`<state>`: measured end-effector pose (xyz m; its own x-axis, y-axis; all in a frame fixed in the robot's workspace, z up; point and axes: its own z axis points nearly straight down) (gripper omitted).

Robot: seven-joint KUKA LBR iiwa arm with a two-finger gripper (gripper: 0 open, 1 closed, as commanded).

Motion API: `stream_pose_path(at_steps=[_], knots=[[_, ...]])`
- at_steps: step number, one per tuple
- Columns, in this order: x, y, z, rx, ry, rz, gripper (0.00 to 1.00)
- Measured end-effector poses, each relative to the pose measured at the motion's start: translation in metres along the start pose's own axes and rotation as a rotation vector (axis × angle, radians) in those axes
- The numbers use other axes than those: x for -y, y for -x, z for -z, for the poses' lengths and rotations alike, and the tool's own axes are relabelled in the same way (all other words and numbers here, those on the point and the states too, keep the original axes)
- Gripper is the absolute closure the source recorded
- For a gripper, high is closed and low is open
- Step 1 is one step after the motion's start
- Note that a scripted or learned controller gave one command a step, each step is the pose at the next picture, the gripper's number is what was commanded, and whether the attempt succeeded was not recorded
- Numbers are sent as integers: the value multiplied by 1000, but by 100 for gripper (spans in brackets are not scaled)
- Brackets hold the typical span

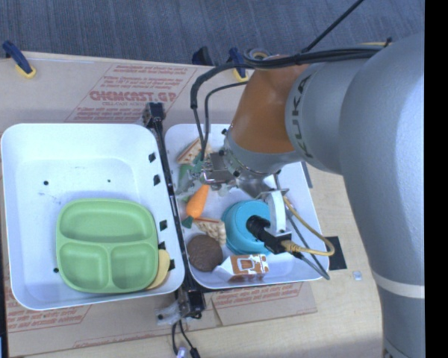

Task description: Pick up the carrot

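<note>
Two shallow white bins sit side by side on a brown cardboard sheet [127, 95], divided by a black clip strip.

Left bin [30, 162]: it holds a green divided plate [108, 245] with three compartments, lying flat in the near half. A pale yellow flat piece [164, 268] pokes out from under the plate's edge on the side toward the right bin.

Right bin [306, 267]: it is crowded. The carrot [198, 201], orange and short, lies tilted close to the bin's wall next to the left bin, about halfway along that wall. Taking the carrot as reference: a blue cup [243, 226] lies just beside it on the side away from the left bin; a dark brown round disc [204, 253] lies near it toward the front edge, with a pale waffle-textured piece [213, 230] between the two; a small orange and white box [249, 265] sits beyond the disc at the front wall; green and tan items [188, 166] lie just behind the carrot, too cluttered to identify.

The arm [336, 103] hangs over the right bin, and its gripper [213, 171] is just behind and above the carrot. Whether its claw is open or closed cannot be told, and the carrot lies free in the bin.
</note>
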<state>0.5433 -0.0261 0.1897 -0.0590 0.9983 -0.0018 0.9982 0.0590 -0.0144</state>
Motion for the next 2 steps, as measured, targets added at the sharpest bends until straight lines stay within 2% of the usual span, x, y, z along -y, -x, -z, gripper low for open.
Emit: stream_pose_path(at_steps=[1,2], knots=[[28,36,0,-2,-3,-137,0],[-22,67,-100,-4,4,-339,0]])
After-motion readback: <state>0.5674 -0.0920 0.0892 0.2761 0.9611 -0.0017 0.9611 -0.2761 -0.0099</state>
